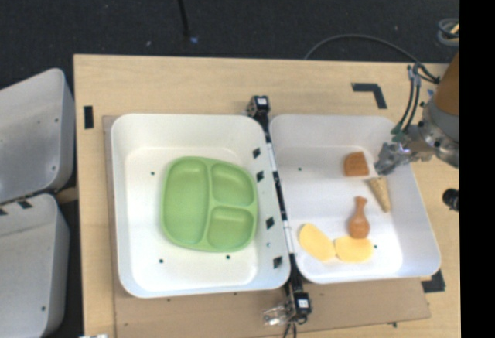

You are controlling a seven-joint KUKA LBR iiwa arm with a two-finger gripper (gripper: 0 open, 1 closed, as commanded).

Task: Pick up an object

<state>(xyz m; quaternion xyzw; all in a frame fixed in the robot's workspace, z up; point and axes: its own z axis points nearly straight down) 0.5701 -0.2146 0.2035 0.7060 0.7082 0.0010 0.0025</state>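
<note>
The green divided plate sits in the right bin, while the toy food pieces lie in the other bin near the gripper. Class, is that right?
Not quite. The green divided plate sits in the left bin, not the right. The camera view shows this. The toy food pieces do lie in the other bin, near the gripper.

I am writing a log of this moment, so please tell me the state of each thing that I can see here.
Green plate: lies flat in the left bin, nothing on it.
Brown block: lies in the right bin, free.
Cone: lies on its side.
Brown drumstick: lies flat.
Two yellow pieces: lie flat, touching.
Hand: above the right bin, holding nothing that I can see.
</note>
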